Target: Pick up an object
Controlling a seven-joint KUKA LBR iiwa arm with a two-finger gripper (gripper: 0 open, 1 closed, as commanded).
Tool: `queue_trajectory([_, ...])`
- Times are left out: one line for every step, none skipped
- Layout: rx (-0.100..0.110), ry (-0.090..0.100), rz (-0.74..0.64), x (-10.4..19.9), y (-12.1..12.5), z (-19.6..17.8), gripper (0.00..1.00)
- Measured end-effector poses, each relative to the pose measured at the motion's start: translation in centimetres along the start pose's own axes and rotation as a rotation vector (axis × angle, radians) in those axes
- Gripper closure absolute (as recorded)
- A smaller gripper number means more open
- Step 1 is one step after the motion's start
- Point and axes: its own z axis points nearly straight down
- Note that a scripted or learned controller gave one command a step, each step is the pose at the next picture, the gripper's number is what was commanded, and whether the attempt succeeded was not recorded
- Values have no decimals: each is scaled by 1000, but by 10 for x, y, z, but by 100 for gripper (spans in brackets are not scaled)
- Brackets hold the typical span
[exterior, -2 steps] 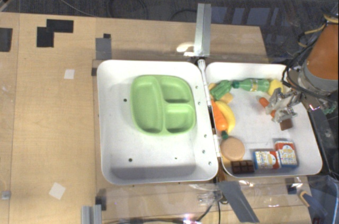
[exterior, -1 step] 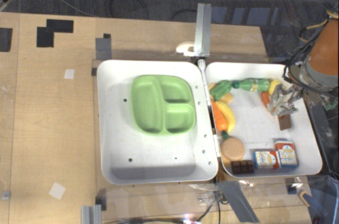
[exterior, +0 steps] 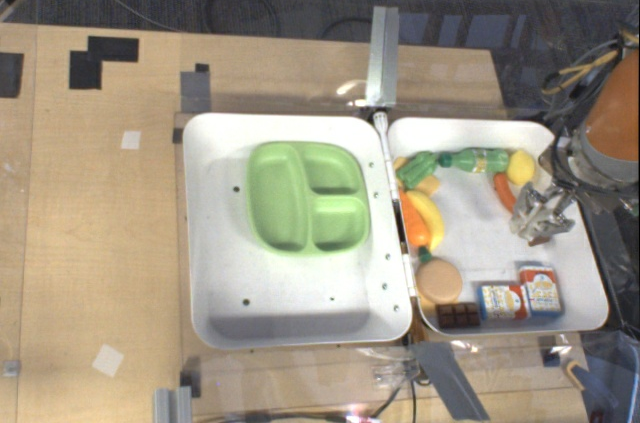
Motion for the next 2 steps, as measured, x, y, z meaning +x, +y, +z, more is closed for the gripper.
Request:
queue_trajectory([3,-2,406,-11,-11,-27,100])
queue_trajectory([4,-5,713,-55,-51,55,100])
